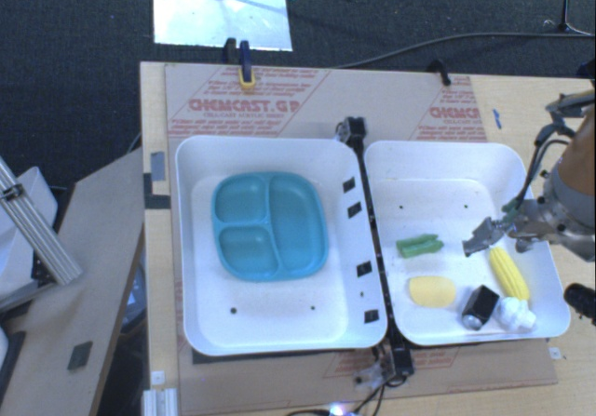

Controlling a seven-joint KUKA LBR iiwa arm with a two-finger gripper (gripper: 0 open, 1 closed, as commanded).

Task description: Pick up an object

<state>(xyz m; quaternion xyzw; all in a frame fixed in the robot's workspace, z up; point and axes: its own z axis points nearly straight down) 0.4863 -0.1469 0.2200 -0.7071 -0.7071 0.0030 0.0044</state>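
While hovering low over the right bin (447, 167), sat just beside the corn cob (508, 273) with nothing visibly gripped by the gripper (484, 239); couldn't tell the finger spread. Looked like the approach step. Needed centering over the cob next, probably.

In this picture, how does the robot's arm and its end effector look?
The arm is grey and rounded, with thin dark cables looping beside it. Its end effector is small, of grey metal with dark parts, on a pale grey wrist block.
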